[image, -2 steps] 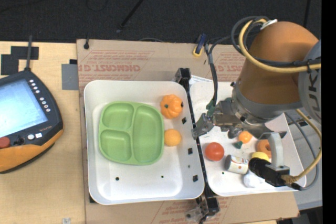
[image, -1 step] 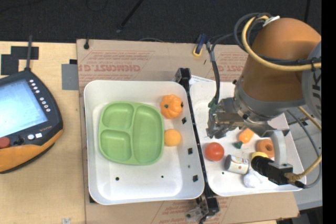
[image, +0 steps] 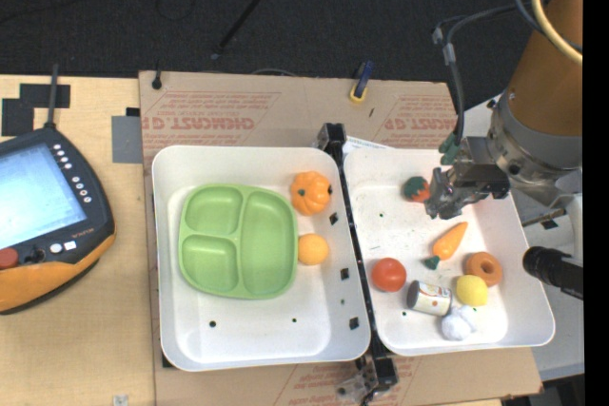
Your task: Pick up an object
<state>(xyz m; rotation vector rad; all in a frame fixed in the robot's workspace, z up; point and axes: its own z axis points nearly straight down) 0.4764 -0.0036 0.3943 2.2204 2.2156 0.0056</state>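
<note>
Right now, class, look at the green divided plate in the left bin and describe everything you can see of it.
The green divided plate is a light green, plastic-looking tray with rounded corners. Raised ridges split it into three compartments: two smaller ones on the left, one above the other, and a larger one on the right. Nothing lies in them. It lies flat on the floor of the left bin, toward its upper left. A small orange ball sits against its right edge, and a toy pumpkin sits just off its upper right corner.
</note>
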